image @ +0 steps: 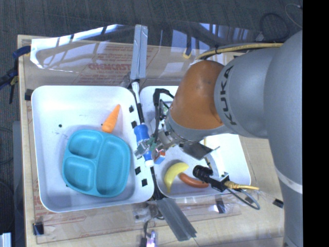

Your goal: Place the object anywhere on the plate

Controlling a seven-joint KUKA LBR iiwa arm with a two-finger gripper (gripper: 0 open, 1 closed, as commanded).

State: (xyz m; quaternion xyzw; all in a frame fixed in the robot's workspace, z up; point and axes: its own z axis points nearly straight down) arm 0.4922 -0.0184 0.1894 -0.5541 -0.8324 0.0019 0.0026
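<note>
A blue plate (96, 161) with three compartments lies in the left bin (46, 104), towards its front. An orange carrot (111, 119) rests just behind the plate's far rim, pointing away from it. My gripper (149, 150) hangs low over the left edge of the right bin (237, 153), right by the divider between the bins. A small blue object (140, 134) sits tight against the gripper's left side, above the divider. Whether it is held is hidden by the wrist.
A yellow banana (175, 172) and a red-orange sausage-shaped piece (192, 180) lie at the front of the right bin, just right of the gripper. The bulky arm covers most of that bin. A clear plastic sheet stands behind both bins.
</note>
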